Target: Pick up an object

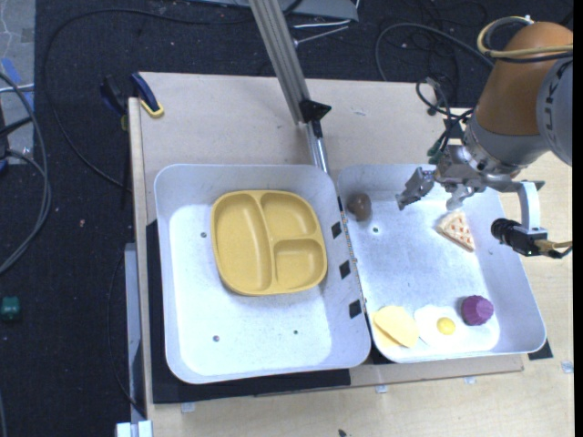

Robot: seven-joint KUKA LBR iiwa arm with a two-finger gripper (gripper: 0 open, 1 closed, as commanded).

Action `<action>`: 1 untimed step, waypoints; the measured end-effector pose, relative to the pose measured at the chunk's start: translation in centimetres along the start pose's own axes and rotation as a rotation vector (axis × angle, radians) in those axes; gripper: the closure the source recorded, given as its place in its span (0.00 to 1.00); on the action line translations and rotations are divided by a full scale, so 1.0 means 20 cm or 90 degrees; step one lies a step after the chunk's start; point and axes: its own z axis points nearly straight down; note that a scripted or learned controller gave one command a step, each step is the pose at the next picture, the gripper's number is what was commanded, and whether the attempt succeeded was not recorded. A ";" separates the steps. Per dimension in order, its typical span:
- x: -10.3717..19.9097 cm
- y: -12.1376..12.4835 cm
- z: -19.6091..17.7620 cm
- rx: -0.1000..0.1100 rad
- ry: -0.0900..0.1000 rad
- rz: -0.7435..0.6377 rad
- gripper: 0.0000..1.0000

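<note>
In the right bin [410, 262] lie a brown round piece [359, 207] near the far left corner, a pizza-slice toy [457, 232] at the right, a purple piece [475, 310], a fried egg [439, 324] and a yellow wedge [396, 325] along the front. My gripper [435, 192] hangs over the far part of this bin, left of and slightly above the pizza slice. Its fingers spread apart with nothing between them.
The left bin [182, 335] bears a yellow divided plate [270, 242]. A metal pole [282, 53] slants up from between the bins. The grey arm with its orange band [524, 71] reaches in from the upper right. Cables lie on the floor around the bench.
</note>
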 end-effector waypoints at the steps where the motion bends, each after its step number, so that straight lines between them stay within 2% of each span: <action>1: 0.00 0.00 0.22 -0.001 0.000 0.000 0.00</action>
